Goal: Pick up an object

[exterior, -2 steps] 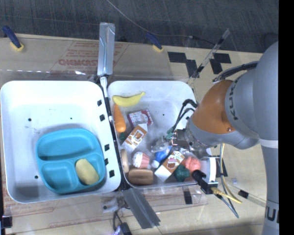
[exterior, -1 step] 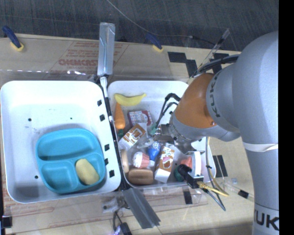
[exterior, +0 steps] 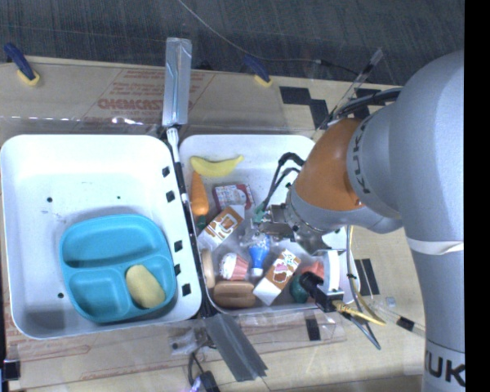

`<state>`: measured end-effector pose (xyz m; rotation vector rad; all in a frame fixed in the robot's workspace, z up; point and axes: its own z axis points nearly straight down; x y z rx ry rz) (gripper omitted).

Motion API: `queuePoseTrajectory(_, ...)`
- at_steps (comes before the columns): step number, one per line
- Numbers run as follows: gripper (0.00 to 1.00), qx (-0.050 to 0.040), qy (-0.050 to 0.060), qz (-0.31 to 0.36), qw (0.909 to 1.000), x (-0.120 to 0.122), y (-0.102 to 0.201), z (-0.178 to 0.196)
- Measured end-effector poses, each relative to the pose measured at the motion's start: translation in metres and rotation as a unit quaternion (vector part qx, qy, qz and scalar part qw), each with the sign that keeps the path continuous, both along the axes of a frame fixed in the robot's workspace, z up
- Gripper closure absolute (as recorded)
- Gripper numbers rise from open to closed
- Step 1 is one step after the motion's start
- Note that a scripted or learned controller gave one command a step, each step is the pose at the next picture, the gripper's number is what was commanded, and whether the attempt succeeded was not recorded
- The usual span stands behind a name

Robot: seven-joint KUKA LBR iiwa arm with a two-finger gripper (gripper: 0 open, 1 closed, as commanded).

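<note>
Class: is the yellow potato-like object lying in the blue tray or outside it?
In: the potato lies in the blue tray's lower right compartment, left bin.

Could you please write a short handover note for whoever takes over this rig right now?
Gripper: low over the middle of the right bin, in among the clutter; no object seen held.
Right bin: banana at the far edge, carrot along the left wall, small cartons, hot dog near the front.
Left bin: blue tray with a potato in its right compartment.
Done: nothing lifted yet.
Left: grasp one object and raise it.
</note>
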<state>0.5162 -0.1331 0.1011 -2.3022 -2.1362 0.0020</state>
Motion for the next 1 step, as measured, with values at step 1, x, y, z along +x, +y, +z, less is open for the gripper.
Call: queuePoseTrajectory(1, 1.0, -0.0005, -0.002, 0.096, 0.9954, -0.022, -0.0027, 0.0502)
